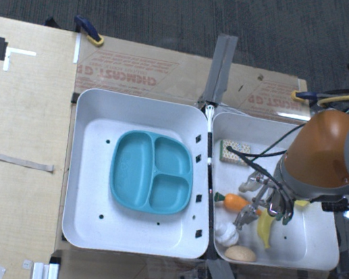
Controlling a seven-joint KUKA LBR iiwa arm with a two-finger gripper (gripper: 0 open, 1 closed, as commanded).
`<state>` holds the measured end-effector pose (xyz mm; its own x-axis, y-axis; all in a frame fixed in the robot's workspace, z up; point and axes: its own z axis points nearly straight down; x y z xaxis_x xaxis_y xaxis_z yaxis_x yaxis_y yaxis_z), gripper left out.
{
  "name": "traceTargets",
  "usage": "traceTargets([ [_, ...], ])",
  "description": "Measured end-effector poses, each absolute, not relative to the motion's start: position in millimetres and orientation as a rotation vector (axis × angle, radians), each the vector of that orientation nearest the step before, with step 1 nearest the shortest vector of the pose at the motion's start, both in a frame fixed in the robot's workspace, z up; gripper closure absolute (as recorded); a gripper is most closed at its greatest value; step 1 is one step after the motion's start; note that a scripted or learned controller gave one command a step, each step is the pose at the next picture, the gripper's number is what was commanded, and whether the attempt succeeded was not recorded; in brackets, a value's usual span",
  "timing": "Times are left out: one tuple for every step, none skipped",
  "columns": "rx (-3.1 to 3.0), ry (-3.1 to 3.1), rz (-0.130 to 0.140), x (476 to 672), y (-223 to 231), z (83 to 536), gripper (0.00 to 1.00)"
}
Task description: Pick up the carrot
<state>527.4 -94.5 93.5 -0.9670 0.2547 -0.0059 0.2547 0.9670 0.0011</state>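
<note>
Nearest the camera, at the front of the right bin [313,260], we see a tan, egg-like object [241,253] and, just behind it, a white crumpled item [226,233]. Behind those lies the carrot [234,201], orange with a green tip, close to the bin's left wall. Just right of the carrot hangs the gripper [257,207]; we cannot tell how its jaws stand, the wrist hiding them. A yellow, banana-like object [265,230] lies right of the gripper. To grasp well, we judge the gripper should centre over the carrot's thick middle, straddle it crosswise, then descend clear of the wall.
</note>
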Motion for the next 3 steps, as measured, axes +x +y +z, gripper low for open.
traceTargets([
  [0.557, 3.088, 0.0, 565.2, -92, 92, 0.0],
  [0.552, 3.086, -0.002, 566.3, -92, 102, 1.0],
  [0.593, 3.079, 0.0, 549.3, -46, 251, 1.0],
])
